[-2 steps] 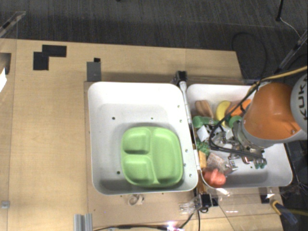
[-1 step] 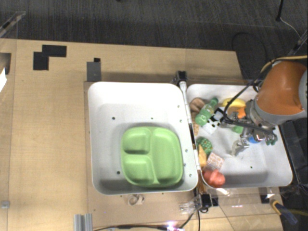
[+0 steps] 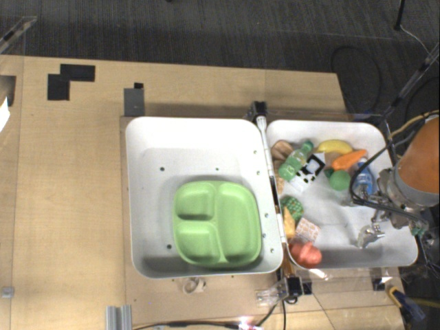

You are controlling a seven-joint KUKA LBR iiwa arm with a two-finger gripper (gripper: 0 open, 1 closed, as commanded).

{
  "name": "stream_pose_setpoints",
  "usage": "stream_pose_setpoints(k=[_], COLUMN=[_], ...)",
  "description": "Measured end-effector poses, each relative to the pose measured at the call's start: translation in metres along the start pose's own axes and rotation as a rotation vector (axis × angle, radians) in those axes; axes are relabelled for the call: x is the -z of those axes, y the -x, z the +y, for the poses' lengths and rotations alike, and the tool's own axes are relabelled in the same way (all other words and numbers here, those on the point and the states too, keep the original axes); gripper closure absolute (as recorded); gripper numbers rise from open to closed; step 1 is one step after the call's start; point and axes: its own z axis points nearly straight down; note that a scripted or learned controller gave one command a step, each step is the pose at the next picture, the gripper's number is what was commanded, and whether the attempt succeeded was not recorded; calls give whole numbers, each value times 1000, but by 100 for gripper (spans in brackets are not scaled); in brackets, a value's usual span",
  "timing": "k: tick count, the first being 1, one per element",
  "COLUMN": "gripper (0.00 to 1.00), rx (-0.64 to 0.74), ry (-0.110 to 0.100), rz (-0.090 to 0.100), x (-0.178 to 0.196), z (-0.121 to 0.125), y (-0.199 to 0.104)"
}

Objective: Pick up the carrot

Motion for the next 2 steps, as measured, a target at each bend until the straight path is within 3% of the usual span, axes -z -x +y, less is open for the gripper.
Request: stream_pose_setpoints(k=[1,2], gripper=[0,0], rx=[571,831], ry=[3,-1], rz=[-5,-4], x=[0,0], z=[10,24], y=[-8,-5])
